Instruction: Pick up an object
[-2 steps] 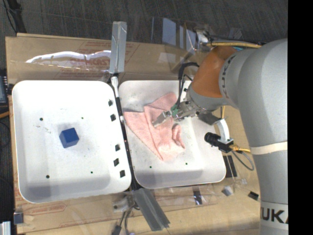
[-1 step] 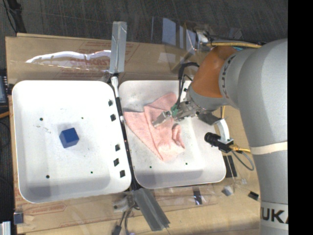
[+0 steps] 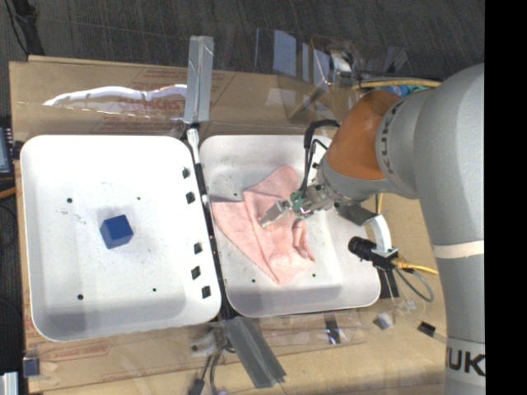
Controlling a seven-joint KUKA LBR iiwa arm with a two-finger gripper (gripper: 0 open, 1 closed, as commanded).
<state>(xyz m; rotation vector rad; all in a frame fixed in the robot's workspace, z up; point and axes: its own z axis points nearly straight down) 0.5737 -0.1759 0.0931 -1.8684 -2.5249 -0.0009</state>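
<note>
A pink cloth (image 3: 262,230) lies crumpled in the right bin (image 3: 247,295), spread from the bin's middle toward its front. My gripper (image 3: 276,212) is down over the cloth's upper middle, reaching in from the right, its metal fingers low against the fabric. A blue cube (image 3: 117,230) sits alone in the left bin (image 3: 49,303), far from the gripper.
The divider with black clips (image 3: 198,220) runs between the two bins. The arm's grey body and orange band (image 3: 366,142) cover the right bin's right side. Cardboard and clear plastic (image 3: 115,99) lie behind the bins.
</note>
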